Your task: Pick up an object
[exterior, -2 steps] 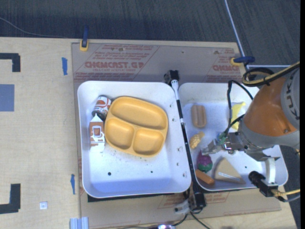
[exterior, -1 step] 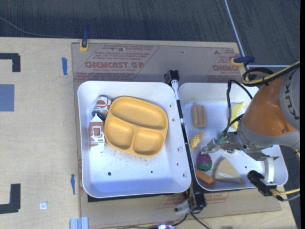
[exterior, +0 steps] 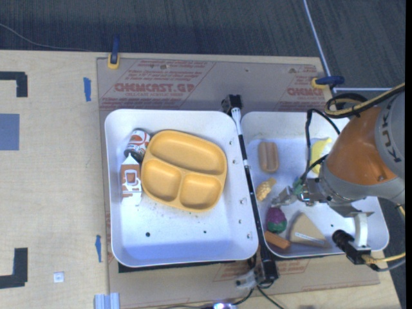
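On the wooden bench stand two white bins. The left bin holds a yellow divided tray. The gripper hangs low in the right bin, fingers slightly apart, holding nothing, just above the purple toy and beside the corn piece.

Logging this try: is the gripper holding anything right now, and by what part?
Cannot tell. The gripper sits low in the right bin, just above the purple toy and beside the corn; nothing visibly sits between its fingers.
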Controlling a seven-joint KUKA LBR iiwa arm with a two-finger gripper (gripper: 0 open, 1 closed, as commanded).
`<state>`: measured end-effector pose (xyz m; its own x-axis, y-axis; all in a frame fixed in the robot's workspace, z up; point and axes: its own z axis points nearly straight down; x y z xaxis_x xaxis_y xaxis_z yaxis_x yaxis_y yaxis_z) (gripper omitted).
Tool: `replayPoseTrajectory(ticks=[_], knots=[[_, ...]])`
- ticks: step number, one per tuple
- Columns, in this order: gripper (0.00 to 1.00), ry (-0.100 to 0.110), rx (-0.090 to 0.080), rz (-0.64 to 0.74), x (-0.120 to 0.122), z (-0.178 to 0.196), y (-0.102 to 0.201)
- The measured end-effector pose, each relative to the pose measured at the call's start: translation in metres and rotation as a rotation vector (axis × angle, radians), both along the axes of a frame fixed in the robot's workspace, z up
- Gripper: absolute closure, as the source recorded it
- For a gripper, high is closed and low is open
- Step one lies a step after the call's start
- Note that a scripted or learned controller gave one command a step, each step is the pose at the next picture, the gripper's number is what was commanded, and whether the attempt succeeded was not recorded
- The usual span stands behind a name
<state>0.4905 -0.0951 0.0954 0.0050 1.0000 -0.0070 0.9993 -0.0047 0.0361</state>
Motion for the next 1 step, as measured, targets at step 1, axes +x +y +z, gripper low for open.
replayPoseTrajectory(ticks=[1], knots=[[0.00,0.000,0.000,0.000,-0.0003,-0.0003,0.0005]])
